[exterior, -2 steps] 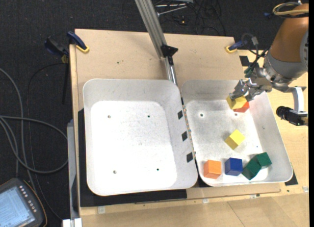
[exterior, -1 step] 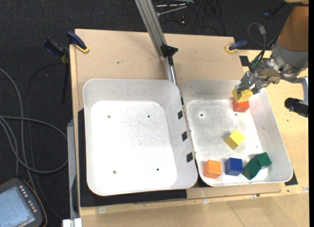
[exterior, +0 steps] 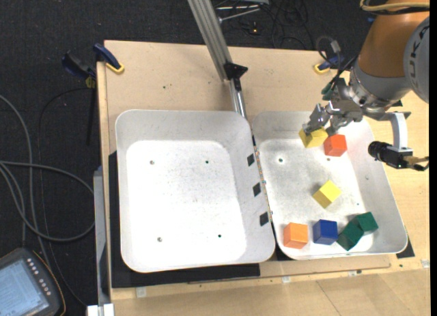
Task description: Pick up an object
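Observation:
My gripper point(exterior: 319, 123) hangs over the back of the right bin point(exterior: 382, 192), reaching in from the right. A small yellow block point(exterior: 312, 137) lies right at its tip, partly covered by it. I cannot tell whether the block is gripped or only touched. An orange-red block point(exterior: 334, 145) sits just to the right of the yellow one, close to the gripper.
Further forward in the right bin lie another yellow block point(exterior: 327, 194), an orange block point(exterior: 295, 235), a blue block point(exterior: 326, 231) and two green blocks point(exterior: 358, 229) near the front rim. The left bin point(exterior: 130, 137) stands beside it. A metal pole point(exterior: 208, 28) slants in from behind.

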{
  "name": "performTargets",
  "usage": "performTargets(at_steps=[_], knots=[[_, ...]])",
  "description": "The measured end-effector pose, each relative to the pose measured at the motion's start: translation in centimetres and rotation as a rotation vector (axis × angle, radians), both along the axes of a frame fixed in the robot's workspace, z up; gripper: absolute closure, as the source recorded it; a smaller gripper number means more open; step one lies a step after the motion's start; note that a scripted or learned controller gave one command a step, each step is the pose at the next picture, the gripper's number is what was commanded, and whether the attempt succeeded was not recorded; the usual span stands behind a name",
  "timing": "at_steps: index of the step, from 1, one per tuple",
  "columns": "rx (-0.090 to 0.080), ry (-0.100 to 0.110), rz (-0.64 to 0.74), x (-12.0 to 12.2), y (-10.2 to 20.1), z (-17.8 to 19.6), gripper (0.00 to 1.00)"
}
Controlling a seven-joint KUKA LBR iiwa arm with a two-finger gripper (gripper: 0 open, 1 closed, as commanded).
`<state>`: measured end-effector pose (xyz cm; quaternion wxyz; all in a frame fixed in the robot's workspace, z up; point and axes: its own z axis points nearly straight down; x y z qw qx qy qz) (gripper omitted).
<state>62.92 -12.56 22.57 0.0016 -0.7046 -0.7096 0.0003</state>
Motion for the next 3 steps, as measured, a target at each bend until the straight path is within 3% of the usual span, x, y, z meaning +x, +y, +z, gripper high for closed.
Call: performTargets(at_steps=[1, 3], knots=[[0.001, 0.000, 0.001, -0.5, 6.0, -0.8, 1.00], [0.000, -0.003, 0.002, -1.1, 16.9, 1.5, 1.00]])
